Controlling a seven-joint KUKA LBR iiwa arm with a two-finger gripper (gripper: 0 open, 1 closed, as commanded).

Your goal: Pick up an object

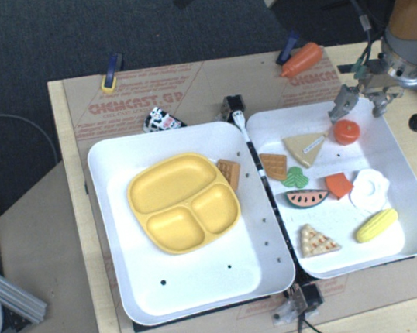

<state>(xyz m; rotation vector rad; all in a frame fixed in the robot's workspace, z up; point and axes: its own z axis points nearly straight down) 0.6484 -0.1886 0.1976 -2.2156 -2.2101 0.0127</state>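
My gripper (361,105) hangs over the back edge of the right bin (405,170), open, with nothing between its fingers. A red tomato (346,130) lies just in front of its left finger (340,108). Further into this bin lie a cheese wedge (304,148), a toast piece (274,165), a green broccoli (296,178), a watermelon slice (308,198), an orange block (338,185), a fried egg (369,187), a corn cob (375,225) and a pizza slice (316,240).
The left bin (134,291) holds a yellow divided plate (183,203) and a waffle piece (229,172) at its right wall. Behind the bins on the cardboard lie an orange carrot (301,59), a black-and-white toy (160,120) and a yellow clamp (109,75).
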